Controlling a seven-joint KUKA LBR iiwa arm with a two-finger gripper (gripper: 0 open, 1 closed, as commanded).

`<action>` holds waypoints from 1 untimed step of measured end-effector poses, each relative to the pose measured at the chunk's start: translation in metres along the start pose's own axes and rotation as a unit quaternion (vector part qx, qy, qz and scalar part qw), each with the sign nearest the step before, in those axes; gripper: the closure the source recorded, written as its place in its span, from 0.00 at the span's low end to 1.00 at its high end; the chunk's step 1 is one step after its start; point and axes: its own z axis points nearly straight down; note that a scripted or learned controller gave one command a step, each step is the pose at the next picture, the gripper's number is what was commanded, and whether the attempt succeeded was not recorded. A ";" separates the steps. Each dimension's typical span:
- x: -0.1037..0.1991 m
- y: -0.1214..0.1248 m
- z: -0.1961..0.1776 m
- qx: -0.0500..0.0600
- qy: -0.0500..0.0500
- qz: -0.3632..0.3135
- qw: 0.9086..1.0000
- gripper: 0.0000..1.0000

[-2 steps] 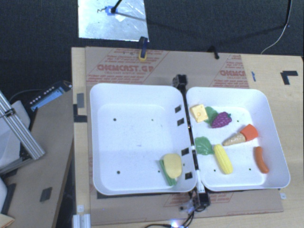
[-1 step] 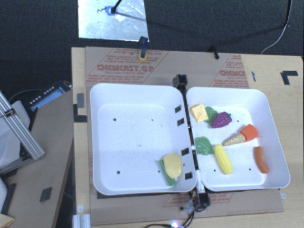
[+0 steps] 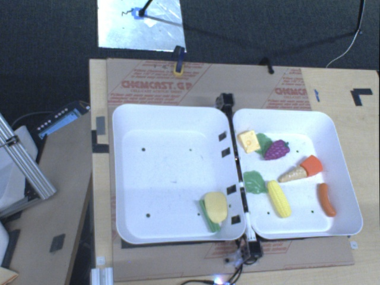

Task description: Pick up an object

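Note:
Toy foods lie in the two white bins. In the left bin [image 3: 148, 159] a pale yellow piece on a green leaf [image 3: 215, 209] rests near the lower right corner. The right bin [image 3: 335, 159] holds a yellow cheese wedge [image 3: 249, 141], purple grapes [image 3: 276, 149] with a green leaf, an orange and tan cone [image 3: 301, 170], a red sausage [image 3: 326, 199], a yellow corn cob [image 3: 279, 198] and a green leafy piece [image 3: 255, 182].
The bins sit side by side on a brown board [image 3: 154, 82] on the bench. A shiny metal sheet [image 3: 141, 16] lies beyond the board. Black cables [image 3: 249, 40] cross the dark floor at the back. A metal frame [image 3: 24, 165] stands at the left.

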 end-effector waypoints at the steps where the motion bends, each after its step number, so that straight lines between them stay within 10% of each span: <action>1: 0.000 0.000 0.000 0.000 0.000 0.000 1.000 1.00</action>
